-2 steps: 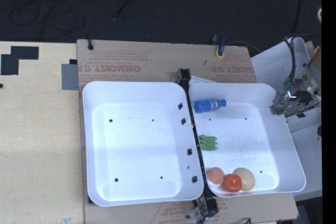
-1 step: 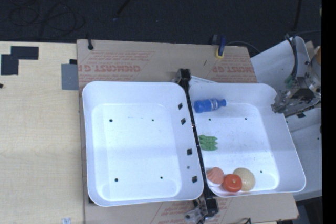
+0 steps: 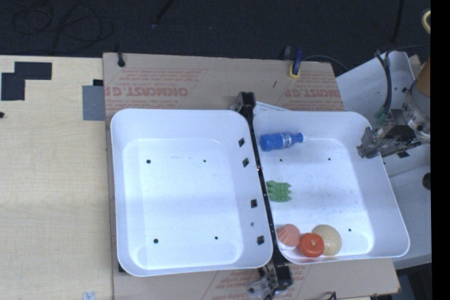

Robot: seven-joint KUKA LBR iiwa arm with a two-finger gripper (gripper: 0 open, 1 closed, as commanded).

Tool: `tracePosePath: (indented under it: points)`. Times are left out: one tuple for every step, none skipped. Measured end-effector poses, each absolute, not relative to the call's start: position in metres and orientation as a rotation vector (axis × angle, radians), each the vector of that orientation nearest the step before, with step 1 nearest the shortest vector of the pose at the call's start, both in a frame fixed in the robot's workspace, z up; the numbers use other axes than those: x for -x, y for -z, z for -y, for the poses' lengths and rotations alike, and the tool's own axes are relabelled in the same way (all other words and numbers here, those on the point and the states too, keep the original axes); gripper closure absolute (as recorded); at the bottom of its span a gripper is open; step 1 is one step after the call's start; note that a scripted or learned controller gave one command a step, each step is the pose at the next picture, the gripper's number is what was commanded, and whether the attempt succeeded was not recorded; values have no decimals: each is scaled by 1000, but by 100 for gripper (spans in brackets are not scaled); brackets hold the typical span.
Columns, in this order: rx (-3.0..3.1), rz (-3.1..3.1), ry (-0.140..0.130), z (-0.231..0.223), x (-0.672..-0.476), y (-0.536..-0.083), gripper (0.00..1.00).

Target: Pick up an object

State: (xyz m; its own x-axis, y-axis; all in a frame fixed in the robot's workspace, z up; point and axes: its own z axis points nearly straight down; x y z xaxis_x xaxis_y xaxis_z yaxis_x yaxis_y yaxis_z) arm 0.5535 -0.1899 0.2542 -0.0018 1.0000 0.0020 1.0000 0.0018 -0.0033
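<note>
The right bin [image 3: 365, 207] holds a blue bottle [image 3: 280, 141] lying on its side near the far left corner. A small green toy [image 3: 278, 191] lies by the divider. At the bin's near edge sit a pink-and-white piece [image 3: 287, 235], a red round object [image 3: 311, 245] and a beige round object [image 3: 328, 239], close together. My gripper [image 3: 370, 145] hangs over the bin's right rim, well to the right of the bottle, with nothing seen between its fingers.
The left bin [image 3: 133, 207] stands beside the right one, joined by a black clamp strip [image 3: 254, 172]. Both rest on a cardboard sheet [image 3: 190, 84] on a wooden bench. Cables and a white cover lie at the far right.
</note>
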Motion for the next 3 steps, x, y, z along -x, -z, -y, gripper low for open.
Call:
tracePosePath:
  points:
    - [2221,2218,-4,214,-546,-242,100]
    - [2218,2220,-2,212,-522,-255,100]
    - [2217,2221,-1,199,-529,-253,100]
